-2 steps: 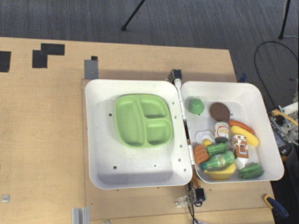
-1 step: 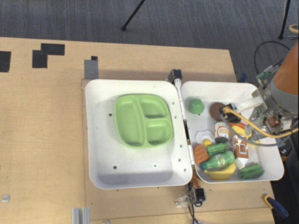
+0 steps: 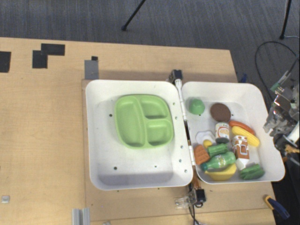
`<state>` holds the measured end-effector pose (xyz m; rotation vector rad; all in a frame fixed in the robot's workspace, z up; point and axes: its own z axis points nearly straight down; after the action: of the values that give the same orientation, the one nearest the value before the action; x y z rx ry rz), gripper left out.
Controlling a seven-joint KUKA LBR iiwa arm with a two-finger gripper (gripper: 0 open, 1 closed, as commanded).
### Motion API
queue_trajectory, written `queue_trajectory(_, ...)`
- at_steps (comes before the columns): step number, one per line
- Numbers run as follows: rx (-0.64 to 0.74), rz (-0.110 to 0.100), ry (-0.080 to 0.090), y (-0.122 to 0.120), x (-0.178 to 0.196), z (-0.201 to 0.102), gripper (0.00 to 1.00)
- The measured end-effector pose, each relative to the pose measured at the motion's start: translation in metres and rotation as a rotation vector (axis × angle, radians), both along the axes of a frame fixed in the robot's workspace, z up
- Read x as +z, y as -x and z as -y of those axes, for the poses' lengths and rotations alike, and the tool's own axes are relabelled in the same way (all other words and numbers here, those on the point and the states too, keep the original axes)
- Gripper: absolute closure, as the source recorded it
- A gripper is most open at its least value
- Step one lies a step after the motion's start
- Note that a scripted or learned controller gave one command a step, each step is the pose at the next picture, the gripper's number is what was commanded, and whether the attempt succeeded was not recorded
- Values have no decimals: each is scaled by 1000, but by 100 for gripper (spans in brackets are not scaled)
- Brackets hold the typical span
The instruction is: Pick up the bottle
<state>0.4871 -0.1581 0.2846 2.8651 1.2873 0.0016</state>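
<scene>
The green bottle lies on its side in the front of the right bin. It rests on a yellow banana and is wedged among other toy foods. My gripper hangs just outside the right bin's right wall, well to the right of the bottle and apart from it. Nothing shows in its grasp.
Around the bottle are a green vegetable, a cracker, a small jar, a carton, a hot dog, a brown disc and a green ball. The left bin holds a green divided plate.
</scene>
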Motion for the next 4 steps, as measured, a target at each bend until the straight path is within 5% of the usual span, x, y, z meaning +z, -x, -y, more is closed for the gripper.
queue_trajectory(1, -143, 0, -1, -4, 2, -72, 100)
queue_trajectory(2, -29, 0, 0, -3, 5, -19, 100)
queue_trajectory(3, 35, -1, -1, 0, -9, -106, 100)
queue_trajectory(4, 91, 3, 2, 0, 84, -19, 100)
